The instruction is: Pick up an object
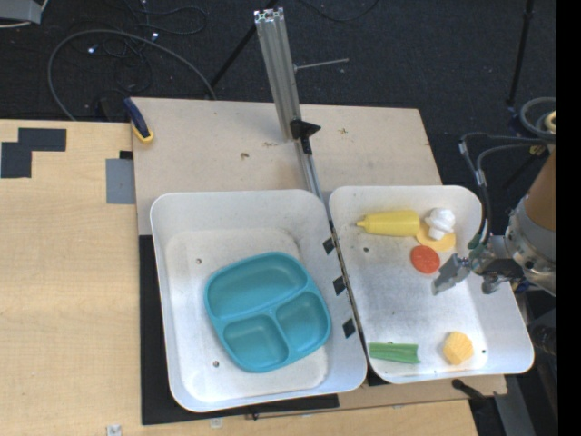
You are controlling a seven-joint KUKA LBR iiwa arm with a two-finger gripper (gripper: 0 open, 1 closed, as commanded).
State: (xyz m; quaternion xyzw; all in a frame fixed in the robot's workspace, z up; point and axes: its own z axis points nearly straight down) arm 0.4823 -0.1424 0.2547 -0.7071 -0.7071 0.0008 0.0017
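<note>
While it hovers beside the red disc (425,260), the gripper (465,275) stands apart, holding nothing

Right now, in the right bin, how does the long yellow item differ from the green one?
The long yellow item lies near the far wall of the right bin; the green one lies near the front wall. The yellow looks thicker and rounded, the green slimmer and flatter. Both lie roughly crosswise, apart from the tool.

L bin (182,243): divided tray (266,311) inside. R bin (381,334): bottle (390,222) at back w/ tomato (425,260) just in front; bean pod (393,352) & corn piece (458,346) at front.
</note>
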